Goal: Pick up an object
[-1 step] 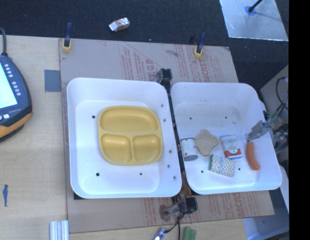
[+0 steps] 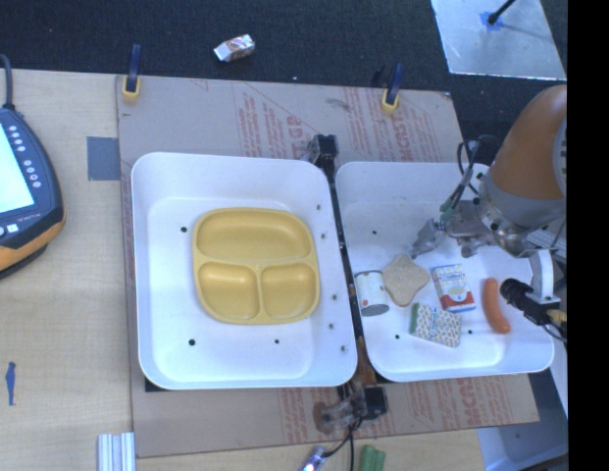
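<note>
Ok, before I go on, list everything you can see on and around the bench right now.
white bins: two, white, side by side on the bench
divided tray: one, yellow, in the left bin
small can: one, white and grey, at the right bin's left edge
bread slice: one, tan, right bin, beside the can
packet: one, white and red, right bin
patterned packet: one, green and white, right bin, near the front
sausage: one, orange-red, right bin, right side
teach pendant: one, grey and orange, far left
wrapper: one, on the dark floor beyond the bench
arm: one, grey with orange band, over the right bin
</note>
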### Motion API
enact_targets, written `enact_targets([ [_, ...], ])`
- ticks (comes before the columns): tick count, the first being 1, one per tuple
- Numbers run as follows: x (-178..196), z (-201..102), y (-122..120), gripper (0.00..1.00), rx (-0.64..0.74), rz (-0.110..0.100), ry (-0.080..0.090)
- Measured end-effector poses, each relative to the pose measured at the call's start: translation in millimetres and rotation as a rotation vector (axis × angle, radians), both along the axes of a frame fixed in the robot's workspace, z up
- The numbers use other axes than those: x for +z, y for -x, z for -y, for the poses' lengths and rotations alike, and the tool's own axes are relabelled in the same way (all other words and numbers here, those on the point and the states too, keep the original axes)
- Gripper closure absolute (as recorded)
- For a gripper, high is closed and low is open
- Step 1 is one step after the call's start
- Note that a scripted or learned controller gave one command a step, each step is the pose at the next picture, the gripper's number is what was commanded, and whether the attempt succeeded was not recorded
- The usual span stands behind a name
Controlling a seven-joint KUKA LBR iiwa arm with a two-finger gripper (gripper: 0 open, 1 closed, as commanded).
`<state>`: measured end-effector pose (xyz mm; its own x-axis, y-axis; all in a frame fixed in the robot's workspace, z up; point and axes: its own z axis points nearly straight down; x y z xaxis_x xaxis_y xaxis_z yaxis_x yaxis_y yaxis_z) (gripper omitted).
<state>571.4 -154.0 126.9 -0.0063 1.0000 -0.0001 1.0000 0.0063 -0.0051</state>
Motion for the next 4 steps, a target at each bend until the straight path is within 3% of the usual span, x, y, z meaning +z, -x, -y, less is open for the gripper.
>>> enact_targets([
  [1,-28,-42,24,0.00,-0.005,0.007,0.005],
  [2,-30,-46,34,0.00,-0.009,0.023,0.017],
  [3,-21,-50,35,1.00,-0.002,0.013,0.007],
  [4,12,-16,71,1.00,-0.004,0.002,-0.001],
])
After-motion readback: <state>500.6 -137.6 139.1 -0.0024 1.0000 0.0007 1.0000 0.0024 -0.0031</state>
